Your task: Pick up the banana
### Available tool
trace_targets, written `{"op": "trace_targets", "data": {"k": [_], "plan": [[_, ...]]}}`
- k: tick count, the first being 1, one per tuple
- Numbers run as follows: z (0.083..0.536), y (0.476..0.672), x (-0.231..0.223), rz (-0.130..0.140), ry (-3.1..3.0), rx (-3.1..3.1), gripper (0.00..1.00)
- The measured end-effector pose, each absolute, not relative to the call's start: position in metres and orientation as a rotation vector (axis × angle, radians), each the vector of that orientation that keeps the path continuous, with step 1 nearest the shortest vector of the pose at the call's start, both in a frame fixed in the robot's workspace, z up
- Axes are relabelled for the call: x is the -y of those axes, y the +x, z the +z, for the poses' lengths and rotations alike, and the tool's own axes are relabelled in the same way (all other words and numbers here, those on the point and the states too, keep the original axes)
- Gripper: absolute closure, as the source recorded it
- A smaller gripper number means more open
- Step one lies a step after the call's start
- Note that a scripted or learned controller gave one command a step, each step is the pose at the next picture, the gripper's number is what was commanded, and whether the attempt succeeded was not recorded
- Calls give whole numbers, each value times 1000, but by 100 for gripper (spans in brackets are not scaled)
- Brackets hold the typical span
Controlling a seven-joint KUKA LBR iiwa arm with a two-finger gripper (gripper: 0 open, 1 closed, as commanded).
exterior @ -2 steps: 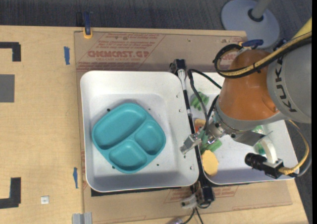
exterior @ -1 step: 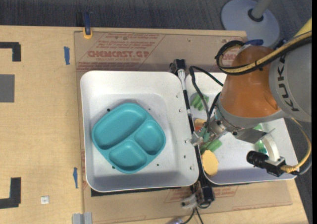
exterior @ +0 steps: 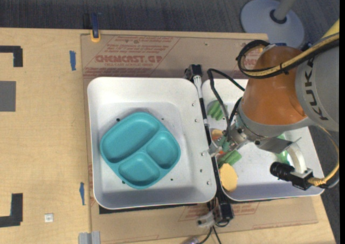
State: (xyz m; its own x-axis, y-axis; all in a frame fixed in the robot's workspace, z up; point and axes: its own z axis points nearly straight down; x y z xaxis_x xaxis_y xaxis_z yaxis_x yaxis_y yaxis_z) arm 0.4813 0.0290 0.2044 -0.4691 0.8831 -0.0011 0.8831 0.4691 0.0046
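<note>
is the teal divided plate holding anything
Empty: all three compartments of the teal divided plate show bare teal plastic, in the left white bin.

The divided plate (exterior: 141, 148) lies in the left bin (exterior: 108, 89). Right of that bin stands the right bin (exterior: 264, 191), holding small items; both rest on the desk (exterior: 43, 129).

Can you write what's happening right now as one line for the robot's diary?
gripper: low in right bin, by left wall | banana: lying just below gripper, not held | teal tray: left bin
</note>
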Motion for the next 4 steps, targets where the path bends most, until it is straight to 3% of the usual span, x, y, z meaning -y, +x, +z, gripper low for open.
{"op": "trace_targets", "data": {"k": [1, 2, 3, 4], "plan": [[237, 480, 52, 1, 1111, -2934, 100], [237, 480, 52, 2, 1111, -2934, 0], [185, 479, -21, 1, 847, -3026, 0], [195, 481, -21, 4, 848, -3022, 100]]}}
